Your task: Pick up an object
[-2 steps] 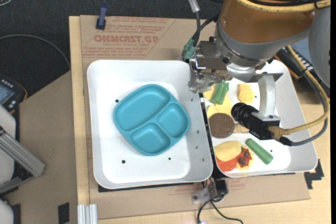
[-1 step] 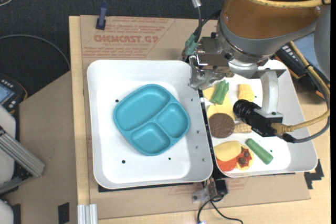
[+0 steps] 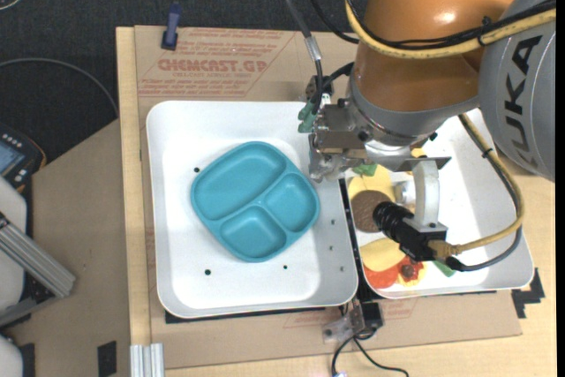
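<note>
Gripper (image 3: 347,156), state impossible to tell, hung over the right bin's (image 3: 484,190) left edge; its wall and the crowded brown disc (image 3: 368,206) threatened a fumbled grab.

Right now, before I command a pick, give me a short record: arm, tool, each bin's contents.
arm: over the right bin, reaching in from the right
tool: near the divide between the bins
left bin: one blue divided plate, lying flat
right bin: brown round piece, yellow piece, orange-red piece, partly hidden by the arm
</note>
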{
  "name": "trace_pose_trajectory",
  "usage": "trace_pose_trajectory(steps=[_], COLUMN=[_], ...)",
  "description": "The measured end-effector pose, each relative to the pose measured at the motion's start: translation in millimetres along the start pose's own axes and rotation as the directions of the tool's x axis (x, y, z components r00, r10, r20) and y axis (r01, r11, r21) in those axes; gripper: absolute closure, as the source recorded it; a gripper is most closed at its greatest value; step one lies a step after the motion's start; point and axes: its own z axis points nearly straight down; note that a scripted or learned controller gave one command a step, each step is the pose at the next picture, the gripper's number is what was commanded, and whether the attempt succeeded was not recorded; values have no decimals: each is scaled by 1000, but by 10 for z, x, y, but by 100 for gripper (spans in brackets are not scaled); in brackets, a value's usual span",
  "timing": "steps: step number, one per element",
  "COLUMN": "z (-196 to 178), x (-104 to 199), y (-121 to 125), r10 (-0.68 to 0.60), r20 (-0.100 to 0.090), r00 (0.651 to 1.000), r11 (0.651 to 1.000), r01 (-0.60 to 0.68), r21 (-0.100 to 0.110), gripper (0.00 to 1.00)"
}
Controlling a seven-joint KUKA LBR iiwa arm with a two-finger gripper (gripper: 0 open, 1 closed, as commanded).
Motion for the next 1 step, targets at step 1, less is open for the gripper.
trace_pose_trajectory(steps=[1], z=[-1076], x=[409], y=[5], r10=[-7], r20=[-8], r00=[1000], r11=[1000], r01=[7], r21=[-23], gripper=[100])
